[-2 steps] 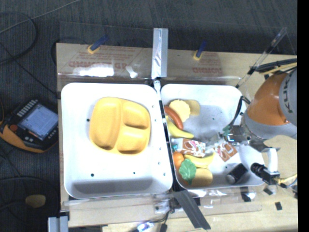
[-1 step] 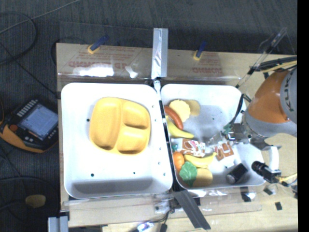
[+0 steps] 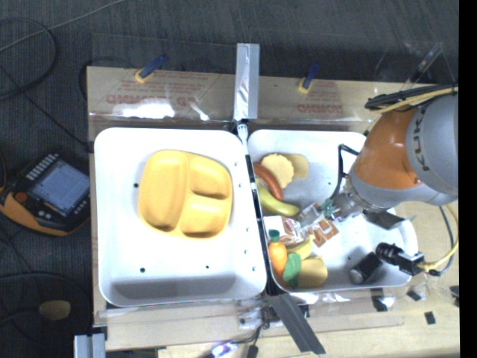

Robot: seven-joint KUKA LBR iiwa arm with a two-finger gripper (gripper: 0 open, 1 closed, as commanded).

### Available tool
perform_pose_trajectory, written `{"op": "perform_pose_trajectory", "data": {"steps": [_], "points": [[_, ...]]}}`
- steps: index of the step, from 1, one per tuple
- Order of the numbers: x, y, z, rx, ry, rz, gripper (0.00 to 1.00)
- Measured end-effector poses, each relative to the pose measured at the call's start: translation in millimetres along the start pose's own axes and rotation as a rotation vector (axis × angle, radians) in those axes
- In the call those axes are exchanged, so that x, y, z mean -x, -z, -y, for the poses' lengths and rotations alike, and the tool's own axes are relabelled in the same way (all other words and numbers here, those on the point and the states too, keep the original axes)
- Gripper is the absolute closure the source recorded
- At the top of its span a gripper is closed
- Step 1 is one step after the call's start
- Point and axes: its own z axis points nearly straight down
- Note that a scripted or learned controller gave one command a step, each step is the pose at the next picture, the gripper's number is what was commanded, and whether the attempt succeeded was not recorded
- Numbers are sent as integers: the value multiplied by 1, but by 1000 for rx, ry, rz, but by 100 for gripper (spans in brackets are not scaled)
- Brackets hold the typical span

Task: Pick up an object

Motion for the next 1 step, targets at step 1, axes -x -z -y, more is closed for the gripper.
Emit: {"op": "perform_pose_trajectory", "data": {"steps": [1], "points": [[-72, 84, -46, -5, -41, -4, 100]]}}
